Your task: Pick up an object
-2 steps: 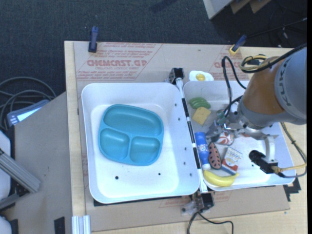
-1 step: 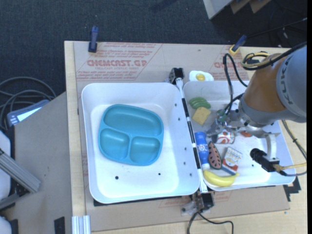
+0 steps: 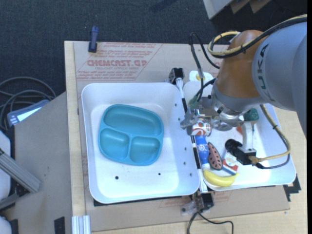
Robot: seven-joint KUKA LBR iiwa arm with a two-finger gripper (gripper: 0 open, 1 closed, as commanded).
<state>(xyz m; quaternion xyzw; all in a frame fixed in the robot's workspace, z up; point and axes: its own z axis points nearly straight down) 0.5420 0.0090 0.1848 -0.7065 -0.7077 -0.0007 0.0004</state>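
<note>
Two bins [image 3: 92, 145], arm low over right bin's left edge beside can [image 3: 200, 129]. Gripper [image 3: 197, 118] opening impossible to tell. Reaching; next, closing on something.

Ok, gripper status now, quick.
Gripper: cannot be told. It sits low over the right bin, above the small can, with the wrist hiding it.

Table [image 3: 73, 130] is carrying a printed cardboard sheet [image 3: 117, 65] across its top. Two white bins are sitting side by side on it: left bin [image 3: 92, 145] toward the table's left edge, right bin [image 3: 280, 172] toward the right edge, touching along their inner walls. A small blue clip [image 3: 93, 38] is sitting at the far left corner.
</note>
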